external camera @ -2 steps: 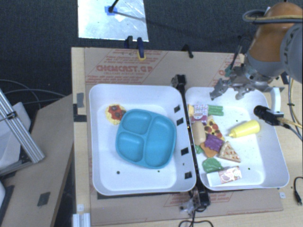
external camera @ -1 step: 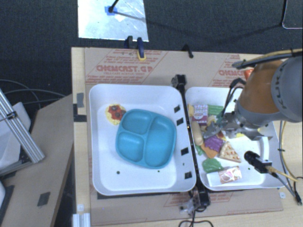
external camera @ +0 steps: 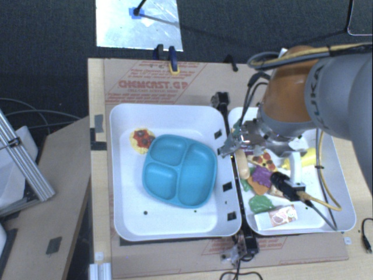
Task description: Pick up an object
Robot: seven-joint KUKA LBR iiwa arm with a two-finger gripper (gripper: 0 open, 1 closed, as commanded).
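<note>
Gripper (external camera: 238, 140) is seen low at the inner edge of the right bin (external camera: 335, 179), close to the wall it shares with the left bin (external camera: 131, 217). Whether it is open or closed cannot be told, since its tip is masked by the wrist and blurred against the clutter. Nothing can be said to be held.

No single object is marked out by the task. The nearest candidates are heaped just beneath and toward the camera from the gripper: a pale oblong piece (external camera: 243, 171), a purple piece (external camera: 262, 174) touching an orange piece (external camera: 255, 186), and, farther toward the camera, a green piece (external camera: 260, 203) and a red-and-white packet (external camera: 282, 216). A yellow piece (external camera: 308, 155) lies behind the arm, on the gripper's far side from the shared wall. Across that wall, well apart from the gripper, a blue divided plate (external camera: 180, 171) and a small red-and-yellow toy (external camera: 141, 139) rest in the left bin.

Several failures are judged likely from here:
- The bin wall could be struck or pinched instead of an object, because the gripper is so close to it.
- Two pieces could be caught at once, or one squeezed out sideways, because the pieces are crowded and touching.
- The flat packet could be slid over rather than lifted.
- A closure on air could be made if the descent is stopped above the heap.
</note>
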